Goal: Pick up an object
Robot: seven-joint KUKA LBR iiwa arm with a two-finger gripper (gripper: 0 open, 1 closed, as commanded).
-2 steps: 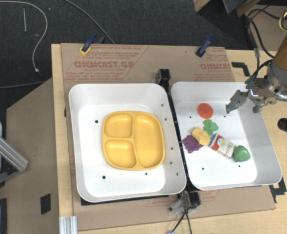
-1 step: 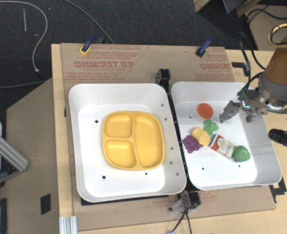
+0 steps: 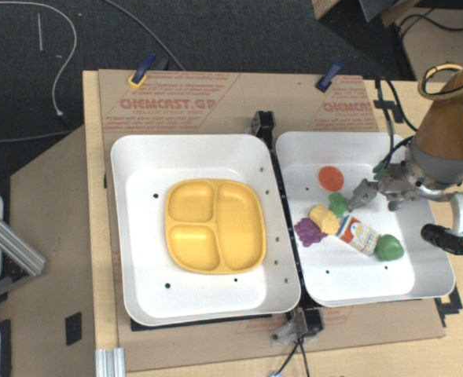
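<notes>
The right bin point(image 3: 428, 277) holds several small toys. An orange round piece point(image 3: 331, 178) lies toward the back. In the middle a green piece point(image 3: 338, 205), a yellow piece point(image 3: 322, 217) and a purple grape bunch point(image 3: 310, 232) cluster together. A small red-and-white carton point(image 3: 358, 236) lies beside them, with a green round fruit point(image 3: 389, 248) at its right end. My gripper point(image 3: 363, 195) reaches in from the right, low over the bin. Its tip sits just right of the green piece and below-right of the orange one. Nothing is visibly held.
The left bin point(image 3: 137, 171) holds a yellow divided plate point(image 3: 214, 225). The arm's orange band point(image 3: 445, 128) and grey wrist point(image 3: 439, 171) hang over the right bin's back right corner. A black part point(image 3: 448, 238) juts out at the right rim. Clamps and cables lie beyond the bench.
</notes>
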